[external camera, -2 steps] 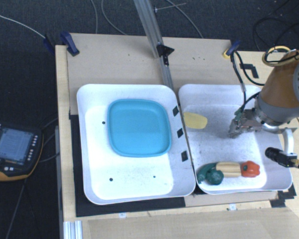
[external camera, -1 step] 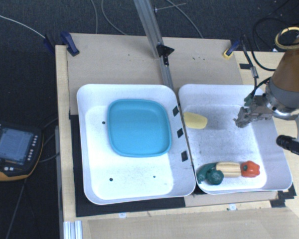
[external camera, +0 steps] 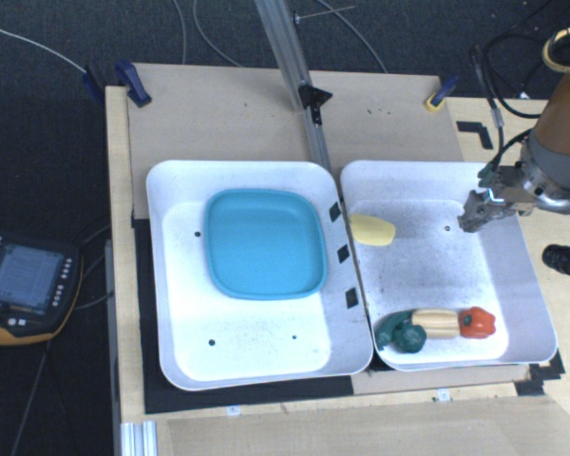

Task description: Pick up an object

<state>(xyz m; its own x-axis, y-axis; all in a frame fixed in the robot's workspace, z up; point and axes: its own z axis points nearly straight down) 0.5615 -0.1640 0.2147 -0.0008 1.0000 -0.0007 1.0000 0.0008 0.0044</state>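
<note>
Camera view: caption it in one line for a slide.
Gripper over the right bin holding yellow, green and red items; blue tray in the left bin.

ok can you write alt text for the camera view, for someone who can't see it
A grey robot arm's end effector hovers over the right white bin, which holds a yellow piece and, at its near edge, green, tan and red toy foods. The left bin holds a blue square plate.
</note>
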